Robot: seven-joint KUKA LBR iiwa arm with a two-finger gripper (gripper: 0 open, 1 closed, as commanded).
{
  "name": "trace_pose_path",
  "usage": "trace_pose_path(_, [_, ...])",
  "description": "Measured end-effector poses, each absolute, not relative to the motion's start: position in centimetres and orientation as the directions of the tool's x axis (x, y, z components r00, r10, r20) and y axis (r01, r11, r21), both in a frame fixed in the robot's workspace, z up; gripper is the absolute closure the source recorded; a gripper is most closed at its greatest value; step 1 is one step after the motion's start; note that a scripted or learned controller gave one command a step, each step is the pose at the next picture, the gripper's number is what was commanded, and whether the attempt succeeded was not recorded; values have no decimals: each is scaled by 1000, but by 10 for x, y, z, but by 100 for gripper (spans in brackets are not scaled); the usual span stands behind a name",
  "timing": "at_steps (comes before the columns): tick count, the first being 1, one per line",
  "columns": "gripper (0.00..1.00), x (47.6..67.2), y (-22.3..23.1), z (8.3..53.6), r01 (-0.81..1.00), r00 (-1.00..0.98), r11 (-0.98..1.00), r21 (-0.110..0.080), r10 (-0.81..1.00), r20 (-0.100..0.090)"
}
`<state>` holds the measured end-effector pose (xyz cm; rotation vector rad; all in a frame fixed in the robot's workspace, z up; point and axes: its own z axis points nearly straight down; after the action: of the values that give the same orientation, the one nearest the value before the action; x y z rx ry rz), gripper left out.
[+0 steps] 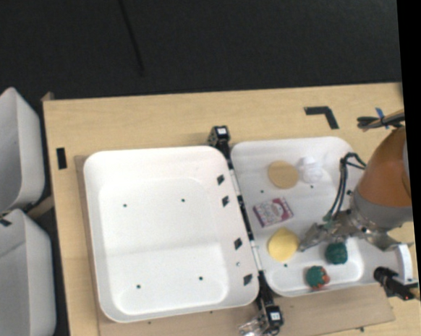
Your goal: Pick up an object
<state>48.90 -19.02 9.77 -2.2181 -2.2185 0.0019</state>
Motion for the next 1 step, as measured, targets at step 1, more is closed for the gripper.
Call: trace_pose_path(1, [0, 489, -196, 98, 1000, 5, -5, -2, 1000, 1])
